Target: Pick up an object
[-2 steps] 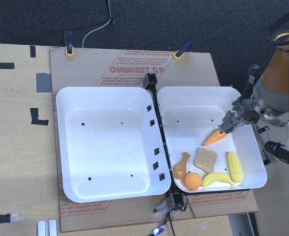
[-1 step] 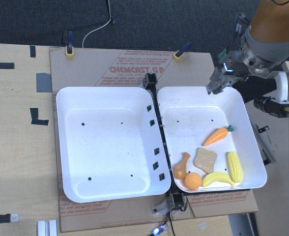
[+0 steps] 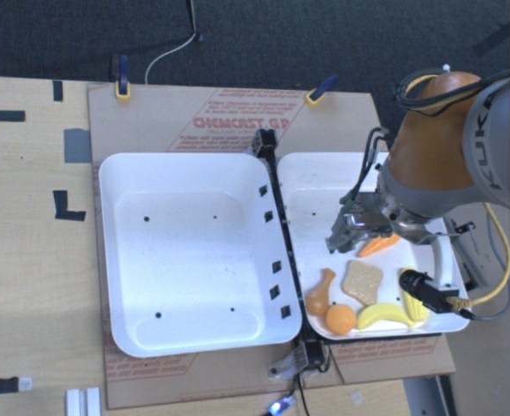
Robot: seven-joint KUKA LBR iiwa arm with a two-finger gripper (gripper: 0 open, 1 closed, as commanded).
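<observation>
**Camera view: gripper positioned over the right bin, pick not yet made**

Camera view places the gripper [image 3: 349, 235] low over the right bin [image 3: 311, 180], just beside the carrot [image 3: 378, 246], which lies on the bin floor at the gripper's right. Whether the gripper is open or closed cannot be told, and nothing is visibly held. Judged step: approach and descent. The next move calls for alignment over one object before closing.

Toward the near wall of the right bin lie a bread slice [image 3: 362, 282], a banana [image 3: 385, 316], an orange ball [image 3: 340, 320] and a tan gourd [image 3: 321, 295], closely grouped.

The left bin [image 3: 116, 176] adjoins the right bin. Both rest on a cardboard sheet [image 3: 229, 120] clamped to a wooden bench [image 3: 29, 241].
</observation>
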